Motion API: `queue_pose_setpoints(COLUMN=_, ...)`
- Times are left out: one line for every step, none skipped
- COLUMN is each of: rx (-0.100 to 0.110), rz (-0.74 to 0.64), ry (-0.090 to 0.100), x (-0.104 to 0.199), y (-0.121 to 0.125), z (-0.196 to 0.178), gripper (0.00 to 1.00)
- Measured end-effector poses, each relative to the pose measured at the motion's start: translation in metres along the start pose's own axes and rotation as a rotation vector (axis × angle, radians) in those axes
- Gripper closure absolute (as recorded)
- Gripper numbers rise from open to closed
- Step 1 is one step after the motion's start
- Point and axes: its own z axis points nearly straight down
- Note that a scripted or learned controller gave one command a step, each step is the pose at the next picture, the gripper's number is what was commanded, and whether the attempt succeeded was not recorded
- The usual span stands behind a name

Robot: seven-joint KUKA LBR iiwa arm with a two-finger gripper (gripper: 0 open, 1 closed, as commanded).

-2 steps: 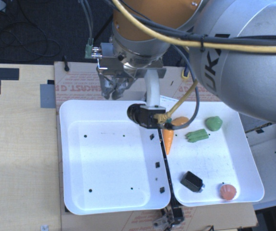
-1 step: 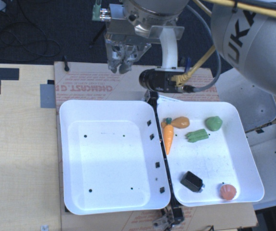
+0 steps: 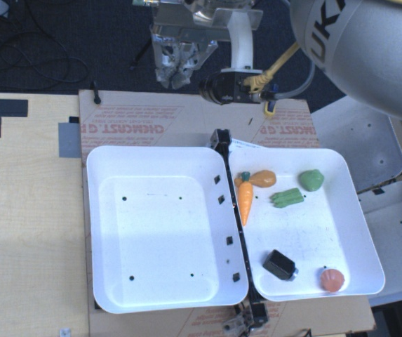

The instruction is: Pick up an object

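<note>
Gripper hangs high at the top of the camera view, above the far edge of the bench and clear of both bins. Nothing sits between its fingers. Whether they stand apart or together is not resolvable; the tip is a grey blur against dark floor.

All candidates lie in the right bin, which is toward the viewer and to the view's right of the gripper. Carrot sits closest, tight against the divider, long axis running near-to-far, leafy end toward the arm. Orange fruit touches or nearly touches the carrot top. Green pod lies just right of those, long axis roughly across the bin. Green round piece is near the far right corner. Black block and pink ball sit at the near end, well apart from the gripper.

Left bin lies directly toward the viewer from the gripper.

Judgement: any pick needs travel right and down; carrot cluster is the shortest reach, but the divider wall crowds a grasp there.
</note>
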Motion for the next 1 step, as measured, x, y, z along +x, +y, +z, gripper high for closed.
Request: queue_pose_setpoints(rx=-0.001, rz=0.000, ry=0.000, x=0.0001, y=0.0415, z=0.0001, gripper=1.00)
